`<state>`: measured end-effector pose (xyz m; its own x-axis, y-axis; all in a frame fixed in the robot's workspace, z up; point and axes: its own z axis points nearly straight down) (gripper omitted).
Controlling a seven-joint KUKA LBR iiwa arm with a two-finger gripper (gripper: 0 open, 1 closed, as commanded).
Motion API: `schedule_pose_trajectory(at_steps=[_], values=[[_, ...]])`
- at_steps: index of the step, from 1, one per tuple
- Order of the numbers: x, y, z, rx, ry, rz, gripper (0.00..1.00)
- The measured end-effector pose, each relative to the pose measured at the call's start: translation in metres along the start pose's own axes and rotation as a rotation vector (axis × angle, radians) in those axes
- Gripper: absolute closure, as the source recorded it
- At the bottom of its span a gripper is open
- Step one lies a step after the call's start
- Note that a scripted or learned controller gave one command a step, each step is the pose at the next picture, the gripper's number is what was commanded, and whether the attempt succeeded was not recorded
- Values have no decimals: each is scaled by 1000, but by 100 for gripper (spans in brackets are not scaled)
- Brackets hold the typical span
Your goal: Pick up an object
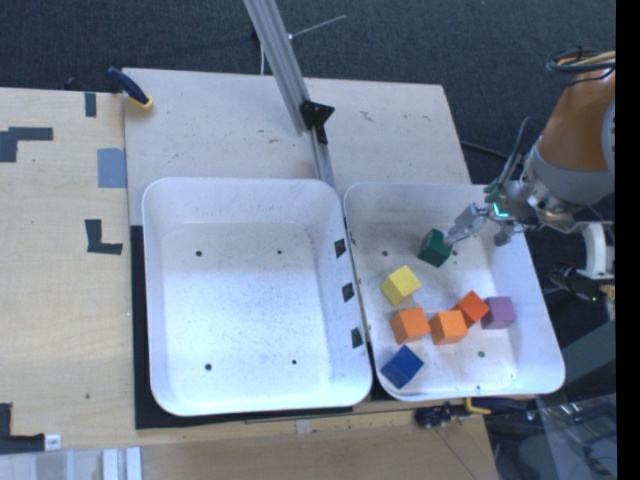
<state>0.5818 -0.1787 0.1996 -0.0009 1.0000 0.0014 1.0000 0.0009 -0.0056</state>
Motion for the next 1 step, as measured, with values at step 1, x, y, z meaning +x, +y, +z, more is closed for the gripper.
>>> schedule_pose_trajectory(at_steps=[1], values=[[0,1,-2,-4,-1,-1,0]])
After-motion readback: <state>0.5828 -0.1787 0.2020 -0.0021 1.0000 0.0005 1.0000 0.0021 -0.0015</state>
